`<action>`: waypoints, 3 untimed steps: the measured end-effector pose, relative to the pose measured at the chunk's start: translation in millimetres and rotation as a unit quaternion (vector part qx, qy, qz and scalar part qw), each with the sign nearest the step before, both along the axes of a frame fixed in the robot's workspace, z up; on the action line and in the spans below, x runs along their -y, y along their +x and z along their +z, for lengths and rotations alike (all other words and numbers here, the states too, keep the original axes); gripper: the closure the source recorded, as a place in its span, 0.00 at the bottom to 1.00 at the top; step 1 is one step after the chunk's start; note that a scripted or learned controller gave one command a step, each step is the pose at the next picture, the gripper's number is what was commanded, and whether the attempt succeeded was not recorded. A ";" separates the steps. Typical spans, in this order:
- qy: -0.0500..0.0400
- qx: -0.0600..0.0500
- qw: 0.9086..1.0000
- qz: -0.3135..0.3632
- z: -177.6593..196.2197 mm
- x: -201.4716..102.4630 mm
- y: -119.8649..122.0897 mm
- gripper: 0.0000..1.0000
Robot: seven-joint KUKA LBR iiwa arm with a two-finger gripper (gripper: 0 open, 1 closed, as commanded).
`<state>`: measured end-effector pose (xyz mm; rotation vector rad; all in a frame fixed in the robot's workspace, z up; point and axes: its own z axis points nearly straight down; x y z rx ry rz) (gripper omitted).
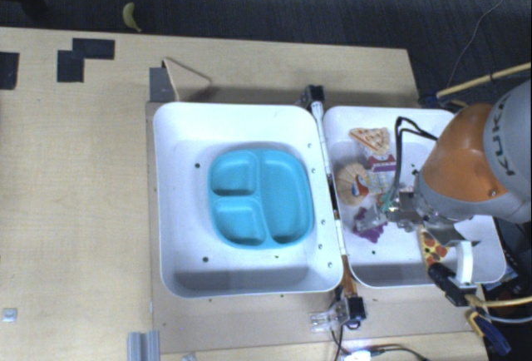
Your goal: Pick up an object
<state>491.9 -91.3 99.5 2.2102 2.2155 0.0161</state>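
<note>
A: Two white bins sit side by side on the table [83, 226]; the left bin [179, 185] holds a blue divided tray [259, 197], the right bin [490, 264] the small objects.

B: Claw [391, 208] position?

A: Low over a purple object [367, 222], at about 9 o'clock in the right bin. Whether it is wide or narrow cannot be told.

B: Progress?

A: Nothing visibly gripped or lifted. Pick judged not yet done.

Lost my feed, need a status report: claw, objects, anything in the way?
Claw low in right bin, over purple item. Pizza slice toy lies apart. Blue divided tray in left bin, out of the way.
</note>
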 end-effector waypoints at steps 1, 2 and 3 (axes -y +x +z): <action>0.000 0.002 1.000 0.000 10.7 -0.6 1.5 1.00; 0.000 0.002 1.000 0.001 10.7 -0.7 1.5 0.00; 0.001 0.003 1.000 0.001 21.2 -1.4 3.0 1.00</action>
